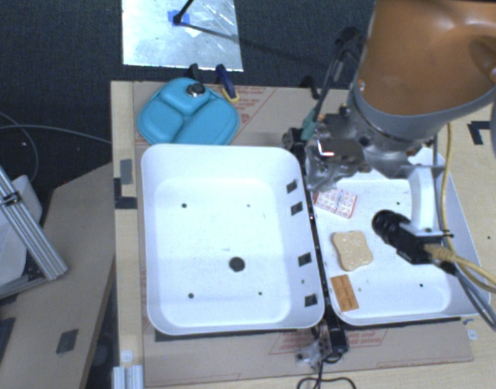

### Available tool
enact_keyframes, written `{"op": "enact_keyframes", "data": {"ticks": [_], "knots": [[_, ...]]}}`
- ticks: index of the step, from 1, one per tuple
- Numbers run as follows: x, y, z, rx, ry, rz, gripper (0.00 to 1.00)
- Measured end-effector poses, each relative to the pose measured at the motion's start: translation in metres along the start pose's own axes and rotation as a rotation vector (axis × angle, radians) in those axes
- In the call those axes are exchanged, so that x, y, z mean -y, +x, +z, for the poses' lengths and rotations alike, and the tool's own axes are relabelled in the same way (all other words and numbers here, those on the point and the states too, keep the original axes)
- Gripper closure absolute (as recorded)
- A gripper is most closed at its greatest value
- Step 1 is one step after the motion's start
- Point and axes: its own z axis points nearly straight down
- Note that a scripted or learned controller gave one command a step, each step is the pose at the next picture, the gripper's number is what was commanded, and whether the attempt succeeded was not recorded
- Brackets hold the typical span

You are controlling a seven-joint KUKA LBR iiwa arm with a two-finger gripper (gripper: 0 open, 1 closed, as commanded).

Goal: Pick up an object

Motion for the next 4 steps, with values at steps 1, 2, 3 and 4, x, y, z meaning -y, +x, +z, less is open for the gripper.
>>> {"op": "enact_keyframes", "data": {"ticks": [1, 2, 3, 4], "knots": [[-0.001, -0.012, 0.009, -0.002, -0.006, -0.001, 1.0], [-0.002, -0.011, -0.003, -0.003, -0.011, -0.007, 1.0], [-0.002, -0.011, -0.014, -0.003, -0.014, -0.01, 1.0], [-0.002, 0.004, 0.074, 0.0, 0.002, -0.004, 1.0]]}}
